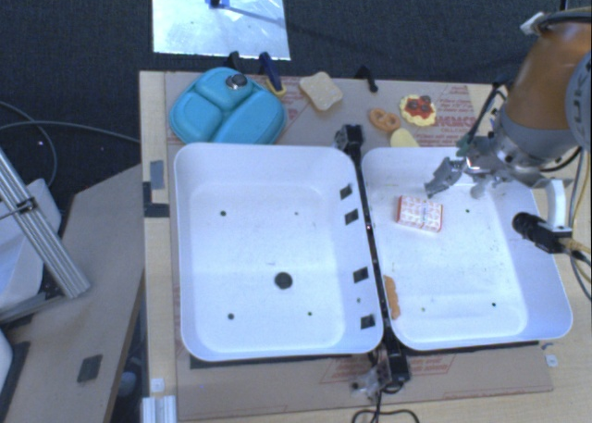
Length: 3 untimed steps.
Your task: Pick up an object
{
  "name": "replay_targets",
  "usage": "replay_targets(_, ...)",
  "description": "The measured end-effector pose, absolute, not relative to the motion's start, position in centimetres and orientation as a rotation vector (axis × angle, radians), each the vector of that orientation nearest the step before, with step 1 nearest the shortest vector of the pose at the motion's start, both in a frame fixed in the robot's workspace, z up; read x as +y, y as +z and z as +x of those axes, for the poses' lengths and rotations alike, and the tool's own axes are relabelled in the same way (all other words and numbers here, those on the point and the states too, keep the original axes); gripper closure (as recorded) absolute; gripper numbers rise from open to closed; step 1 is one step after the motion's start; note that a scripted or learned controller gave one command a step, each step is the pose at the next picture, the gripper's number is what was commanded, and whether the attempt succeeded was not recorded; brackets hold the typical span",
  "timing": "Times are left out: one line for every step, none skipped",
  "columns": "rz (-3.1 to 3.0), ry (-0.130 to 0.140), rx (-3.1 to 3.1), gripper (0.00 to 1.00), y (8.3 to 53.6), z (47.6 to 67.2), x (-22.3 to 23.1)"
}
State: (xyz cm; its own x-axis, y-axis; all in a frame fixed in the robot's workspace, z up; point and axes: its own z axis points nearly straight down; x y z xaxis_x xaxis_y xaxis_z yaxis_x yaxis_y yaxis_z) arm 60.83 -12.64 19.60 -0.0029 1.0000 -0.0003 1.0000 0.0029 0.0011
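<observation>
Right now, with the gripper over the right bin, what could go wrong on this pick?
1. The gripper sits up and to the right of the box, not over it; a straight descent would likely miss.
2. The box lies flat and low on the right bin floor, so the fingers may scrape over or shove it.
3. The orange piece lies against the bin wall by the divider, leaving little room for fingers.
</observation>
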Motion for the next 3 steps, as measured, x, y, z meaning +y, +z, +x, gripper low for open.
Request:
replay_targets(2.219,0.000,2.216,0.00,9.2,65.2,-20.4)
replay_targets(2.212,0.005,2.222,0.00,8.6,67.0,-19.9)
replay_targets(2.215,0.005,2.221,0.00,8.7,67.0,-20.6)
